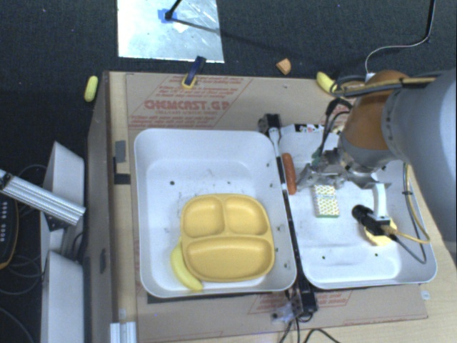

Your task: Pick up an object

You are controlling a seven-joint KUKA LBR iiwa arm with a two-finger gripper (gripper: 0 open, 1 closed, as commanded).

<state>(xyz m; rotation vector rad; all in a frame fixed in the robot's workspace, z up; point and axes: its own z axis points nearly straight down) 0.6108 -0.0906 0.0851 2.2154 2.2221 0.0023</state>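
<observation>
Tool (325,179) by dotted rect. pad (327,203); glossy 3-section yellow tray (227,236) apart.

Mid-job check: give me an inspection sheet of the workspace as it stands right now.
Surface: left bin and right bin, both white, on printed cardboard.
Job's things: sausage and patterned sponge in right bin; yellow divided plate and banana in left bin.
Clutter: nothing seen.
Grippers: gripper over right bin, by the sponge.
Cables: black cable at upper right.
Surroundings: dark carpet, silver sheet, yellow piece beside the bench.
</observation>
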